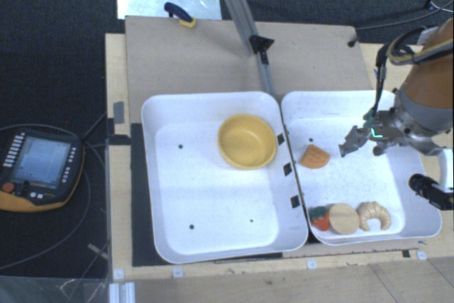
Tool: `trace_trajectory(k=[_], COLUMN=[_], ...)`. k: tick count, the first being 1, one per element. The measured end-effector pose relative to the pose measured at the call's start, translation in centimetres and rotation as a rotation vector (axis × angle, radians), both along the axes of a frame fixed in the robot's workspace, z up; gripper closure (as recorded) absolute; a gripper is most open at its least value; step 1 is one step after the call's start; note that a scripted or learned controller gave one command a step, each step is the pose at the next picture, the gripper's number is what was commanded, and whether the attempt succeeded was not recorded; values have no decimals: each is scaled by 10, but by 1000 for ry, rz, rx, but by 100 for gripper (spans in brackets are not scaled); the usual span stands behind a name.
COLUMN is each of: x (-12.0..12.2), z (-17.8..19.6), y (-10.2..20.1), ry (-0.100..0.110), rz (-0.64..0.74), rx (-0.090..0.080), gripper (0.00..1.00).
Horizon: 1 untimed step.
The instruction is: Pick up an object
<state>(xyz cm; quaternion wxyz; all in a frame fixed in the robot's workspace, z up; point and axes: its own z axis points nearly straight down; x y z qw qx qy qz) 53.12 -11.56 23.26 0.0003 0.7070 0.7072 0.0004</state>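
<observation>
The right bin [397,174] holds an orange wedge [315,157] near its left wall. A tan round piece [344,218], a croissant-shaped toy [374,215] and a small red and green item [320,218] lie along its front edge. In the left bin [177,188], a yellow bowl [247,141] rests at the back right. My gripper [367,144] hangs over the middle of the right bin, just right of the orange wedge and apart from it. It is open, with nothing between its fingers.
A slanted metal pole [241,7] ends at the back between the two bins. A teach pendant [35,168] lies on the floor at far left. A blue and yellow clamp [180,13] sits at the board's back edge. A black part [429,190] juts over the right bin's right rim.
</observation>
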Motion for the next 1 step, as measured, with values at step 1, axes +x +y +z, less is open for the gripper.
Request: trace_trajectory(k=[1], x=[0], z=[0], y=[0], ry=[0], rz=[0], rx=[0], gripper=[0])
